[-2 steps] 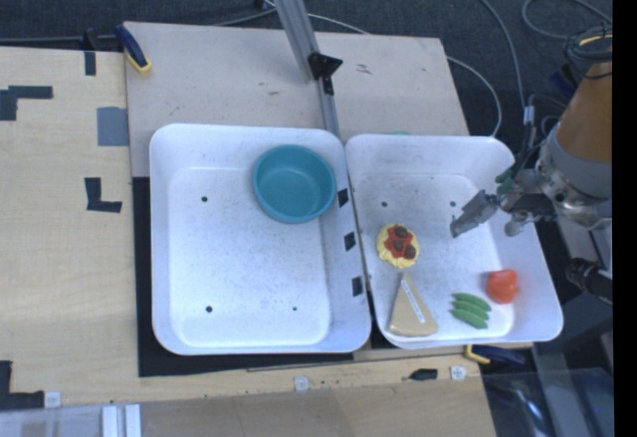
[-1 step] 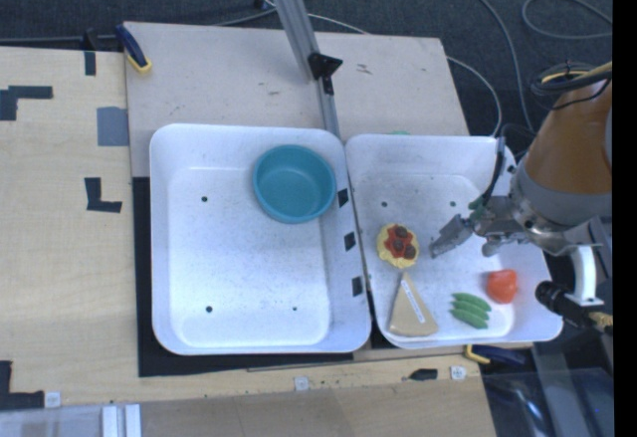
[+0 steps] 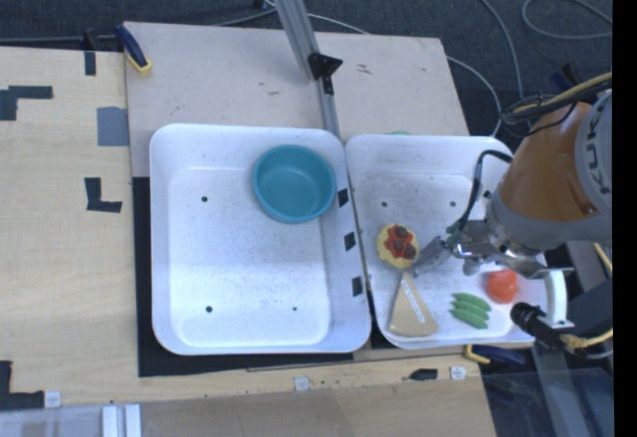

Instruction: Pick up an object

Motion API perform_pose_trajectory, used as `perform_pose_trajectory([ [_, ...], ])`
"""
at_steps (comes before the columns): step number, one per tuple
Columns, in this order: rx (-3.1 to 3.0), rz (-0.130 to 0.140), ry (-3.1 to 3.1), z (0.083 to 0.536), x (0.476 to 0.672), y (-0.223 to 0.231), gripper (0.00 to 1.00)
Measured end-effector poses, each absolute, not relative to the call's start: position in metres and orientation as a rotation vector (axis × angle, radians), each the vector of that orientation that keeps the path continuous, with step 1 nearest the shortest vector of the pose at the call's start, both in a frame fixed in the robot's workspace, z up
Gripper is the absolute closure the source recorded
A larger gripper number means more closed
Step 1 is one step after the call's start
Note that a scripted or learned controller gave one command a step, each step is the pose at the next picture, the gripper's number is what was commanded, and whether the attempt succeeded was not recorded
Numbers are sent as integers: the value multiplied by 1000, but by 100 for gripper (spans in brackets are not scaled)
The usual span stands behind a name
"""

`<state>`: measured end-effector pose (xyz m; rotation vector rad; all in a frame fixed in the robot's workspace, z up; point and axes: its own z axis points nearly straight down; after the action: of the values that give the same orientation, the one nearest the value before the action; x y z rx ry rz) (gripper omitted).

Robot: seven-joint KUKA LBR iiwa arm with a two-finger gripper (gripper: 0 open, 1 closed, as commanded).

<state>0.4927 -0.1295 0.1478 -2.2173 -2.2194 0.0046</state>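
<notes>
Two white bins [image 3: 179, 226], one blue bowl [image 3: 294, 183], four toy foods [image 3: 398, 244].

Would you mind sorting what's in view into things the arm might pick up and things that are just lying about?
Pickable things:
- blue bowl, left bin
- yellow piece with red top, right bin, by the gripper
- tan wedge
- green pod
- red-orange ball

Lying about:
- metal pole
- cables
- clamp

Fixed overhead camera, slanted onto bins [image 3: 179, 256]

No text, label or number can be read here.
</notes>
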Motion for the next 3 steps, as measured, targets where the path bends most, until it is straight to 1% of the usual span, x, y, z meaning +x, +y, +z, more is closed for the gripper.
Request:
perform_pose_trajectory([
  [1,-2218,4,-2219,96,491,-129,0],
  [2,-2219,1,-2221,107,492,-129,100],
  [3,-2223,-4,-2225,168,489,-127,100],
])
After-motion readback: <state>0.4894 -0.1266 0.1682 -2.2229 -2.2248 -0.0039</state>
